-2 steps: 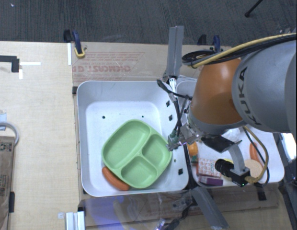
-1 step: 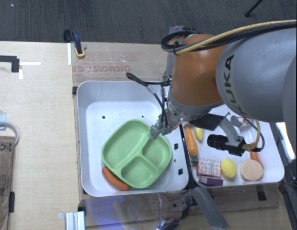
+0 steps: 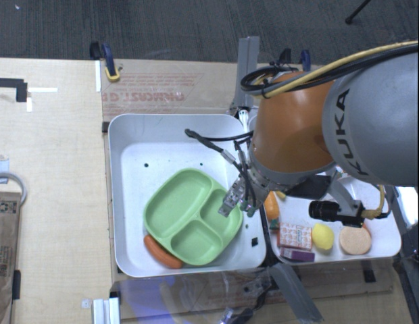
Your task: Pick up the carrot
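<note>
A bright orange, carrot-like piece (image 3: 271, 205) lies in the right bin (image 3: 382, 248) close to the wall between the bins, partly hidden under the arm. A longer red-orange piece (image 3: 162, 252) lies in the left bin (image 3: 128, 181), tucked against the front-left edge of the green divided plate (image 3: 186, 214). My gripper (image 3: 238, 201) hangs low over the plate's right rim in the left bin, a short way left of the orange piece. I see nothing held in it.
The right bin also holds a yellow lemon (image 3: 322, 237), a tan round disc (image 3: 355, 241), a small printed box (image 3: 295, 235) and a purple item (image 3: 299, 254). The arm's bulky orange and grey body (image 3: 297, 127) covers the bins' shared wall. Cables (image 3: 209, 140) trail over the left bin.
</note>
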Controlling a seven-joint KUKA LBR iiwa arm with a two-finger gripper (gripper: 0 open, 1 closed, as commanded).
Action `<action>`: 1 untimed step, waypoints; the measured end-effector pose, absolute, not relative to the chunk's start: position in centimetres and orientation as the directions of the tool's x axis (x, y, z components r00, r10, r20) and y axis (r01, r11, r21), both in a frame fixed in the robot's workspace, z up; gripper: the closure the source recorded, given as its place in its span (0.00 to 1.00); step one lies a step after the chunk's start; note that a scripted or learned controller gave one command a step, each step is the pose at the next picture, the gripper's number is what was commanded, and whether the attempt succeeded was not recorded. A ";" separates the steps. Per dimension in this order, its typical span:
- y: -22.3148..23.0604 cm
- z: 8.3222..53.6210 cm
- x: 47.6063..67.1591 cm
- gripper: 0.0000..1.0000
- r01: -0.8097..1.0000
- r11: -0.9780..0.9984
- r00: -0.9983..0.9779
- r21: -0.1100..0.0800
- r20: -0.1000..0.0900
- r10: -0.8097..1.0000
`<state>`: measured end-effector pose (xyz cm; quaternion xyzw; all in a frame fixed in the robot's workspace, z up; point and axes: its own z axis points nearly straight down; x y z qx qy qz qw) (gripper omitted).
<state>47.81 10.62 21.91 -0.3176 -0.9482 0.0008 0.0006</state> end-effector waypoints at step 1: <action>2.8 24.5 48.8 1.00 0.335 0.942 -0.942 0.001 -0.003 0.335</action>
